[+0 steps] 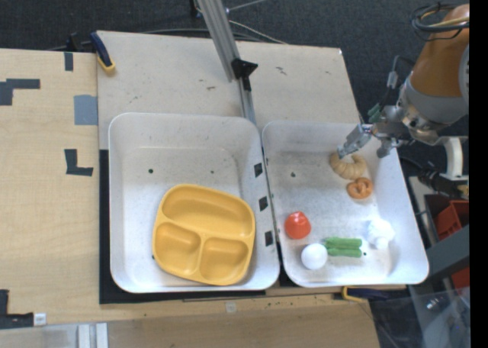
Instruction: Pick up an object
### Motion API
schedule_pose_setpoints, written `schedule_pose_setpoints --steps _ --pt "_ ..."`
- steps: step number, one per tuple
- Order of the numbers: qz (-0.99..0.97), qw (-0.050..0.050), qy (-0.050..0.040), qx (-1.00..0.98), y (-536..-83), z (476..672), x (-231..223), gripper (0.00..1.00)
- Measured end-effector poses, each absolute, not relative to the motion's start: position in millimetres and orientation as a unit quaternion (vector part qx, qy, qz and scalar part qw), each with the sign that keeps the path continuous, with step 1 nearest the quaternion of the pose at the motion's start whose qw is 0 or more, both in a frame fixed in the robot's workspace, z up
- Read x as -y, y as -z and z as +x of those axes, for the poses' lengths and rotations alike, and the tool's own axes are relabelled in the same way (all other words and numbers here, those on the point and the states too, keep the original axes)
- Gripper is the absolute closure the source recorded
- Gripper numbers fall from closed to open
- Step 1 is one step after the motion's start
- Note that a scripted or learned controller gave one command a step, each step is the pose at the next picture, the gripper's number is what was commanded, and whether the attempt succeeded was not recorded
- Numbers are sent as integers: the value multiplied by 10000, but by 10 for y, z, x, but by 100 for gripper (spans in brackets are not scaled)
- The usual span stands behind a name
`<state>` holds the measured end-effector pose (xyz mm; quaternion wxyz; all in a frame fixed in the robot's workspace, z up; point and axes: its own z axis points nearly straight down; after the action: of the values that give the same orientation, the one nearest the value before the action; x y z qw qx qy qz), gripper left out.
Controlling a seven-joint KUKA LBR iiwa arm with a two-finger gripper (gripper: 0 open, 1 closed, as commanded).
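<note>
My gripper (pixel 370 143) hangs over the far right part of the right bin (pixel 305 140), its fingers spread apart with nothing between them. Just below its left finger lies a tan croissant (pixel 347 163). A small orange pastry (pixel 359 188) sits a little nearer the front. Further forward in the same bin are a red round object (pixel 297 224), a white ball (pixel 313 256), a green pod (pixel 343 247) and a white crumpled object (pixel 379 232).
The left bin (pixel 137 140) holds a yellow divided plate (pixel 203 234). A grey metal pole (pixel 221 30) slants down from the top toward the divide between the bins. A blue and yellow clamp (pixel 102 52) lies at the bench's back left.
</note>
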<state>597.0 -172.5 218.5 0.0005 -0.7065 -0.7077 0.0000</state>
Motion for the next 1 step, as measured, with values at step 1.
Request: schedule_pose_setpoints --steps 1 --pt "-7065 5 0 7077 -2185 5970 1725 0"
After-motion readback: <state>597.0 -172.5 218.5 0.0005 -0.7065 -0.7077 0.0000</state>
